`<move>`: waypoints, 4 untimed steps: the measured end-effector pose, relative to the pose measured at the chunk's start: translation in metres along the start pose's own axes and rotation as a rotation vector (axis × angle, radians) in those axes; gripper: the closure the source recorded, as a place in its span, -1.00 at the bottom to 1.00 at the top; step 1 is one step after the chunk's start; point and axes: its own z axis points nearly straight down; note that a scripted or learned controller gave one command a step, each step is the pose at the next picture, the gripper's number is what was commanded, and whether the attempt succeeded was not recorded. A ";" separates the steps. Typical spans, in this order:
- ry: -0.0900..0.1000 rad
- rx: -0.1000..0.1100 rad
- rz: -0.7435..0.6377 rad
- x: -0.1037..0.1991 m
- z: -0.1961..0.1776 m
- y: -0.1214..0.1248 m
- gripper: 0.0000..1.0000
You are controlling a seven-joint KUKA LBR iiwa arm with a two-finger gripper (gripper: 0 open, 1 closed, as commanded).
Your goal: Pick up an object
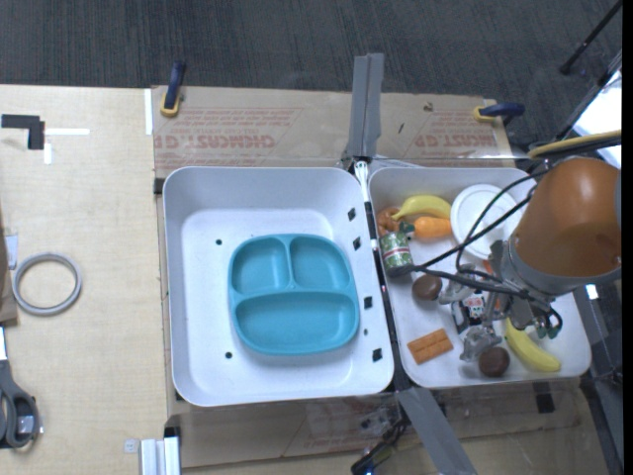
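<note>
The arm's orange band (576,216) hangs over the right bin (435,178). Below it my gripper (474,312) reaches down among the objects in the bin's lower middle, partly hidden by cables. Around it lie a brown round fruit (427,287), a small grey crumpled item (479,340), a second brown fruit (494,362), a yellow banana (531,349) and an orange cracker-like block (430,346). Whether anything sits in the gripper is unclear.
Further back in the right bin are another banana (423,206), an orange vegetable (432,229), a white round dish (481,211) and a small green-labelled can (397,250). The left bin (198,295) holds a blue divided plate (294,293). A tape roll (44,283) lies on the bench at left.
</note>
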 end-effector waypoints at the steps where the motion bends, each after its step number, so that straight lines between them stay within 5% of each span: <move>1: 0.002 0.000 -0.091 0.009 0.009 -0.011 -1.00; 2: 0.001 -0.001 -0.063 -0.100 0.009 -0.003 -1.00; 3: 0.012 -0.006 -0.067 -0.151 -0.024 -0.112 -1.00; 4: -0.012 0.005 0.140 -0.066 0.001 -0.104 -1.00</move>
